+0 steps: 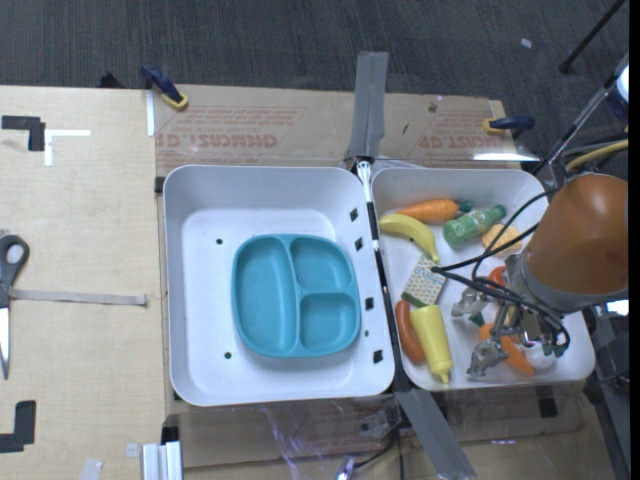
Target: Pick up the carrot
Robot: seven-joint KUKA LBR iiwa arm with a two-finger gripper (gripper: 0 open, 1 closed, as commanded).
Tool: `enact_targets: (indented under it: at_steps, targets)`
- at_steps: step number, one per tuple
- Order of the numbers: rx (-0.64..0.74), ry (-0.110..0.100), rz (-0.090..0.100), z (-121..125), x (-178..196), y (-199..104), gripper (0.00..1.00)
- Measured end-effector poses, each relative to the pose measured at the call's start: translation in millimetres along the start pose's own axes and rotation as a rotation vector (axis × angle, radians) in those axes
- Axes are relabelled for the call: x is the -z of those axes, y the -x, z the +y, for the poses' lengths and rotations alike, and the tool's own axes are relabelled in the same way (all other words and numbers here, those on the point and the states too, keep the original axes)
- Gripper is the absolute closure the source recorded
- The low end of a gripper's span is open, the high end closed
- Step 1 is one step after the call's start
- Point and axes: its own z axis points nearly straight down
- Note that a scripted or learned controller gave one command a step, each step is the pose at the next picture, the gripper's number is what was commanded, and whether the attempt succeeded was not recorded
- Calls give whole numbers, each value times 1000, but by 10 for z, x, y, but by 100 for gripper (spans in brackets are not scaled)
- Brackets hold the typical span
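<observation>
The carrot, orange with a green top, lies at the back of the right bin, just behind a yellow banana. My gripper is down in the front right part of that bin, well in front of the carrot and apart from it. Its fingers stand open over a small orange item that the wrist and cables partly hide. Nothing is clearly clamped between them.
A green bottle, a speckled sponge, a red sausage and a yellow bottle share the right bin. The left bin holds a blue divided plate. Scissors lie on the bench at far left.
</observation>
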Motion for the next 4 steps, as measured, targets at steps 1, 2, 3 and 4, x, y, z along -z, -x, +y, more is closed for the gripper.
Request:
enact_targets:
  at_steps: [1, 2, 3, 4]
  targets:
    - [-456, -1, 0, 89, -6, 129, 0]
    - [-452, -1, -4, 92, 91, 153, 100]
    - [-271, 0, -2, 397, 562, 24, 100]
    - [-270, 0, -2, 398, 562, 24, 0]
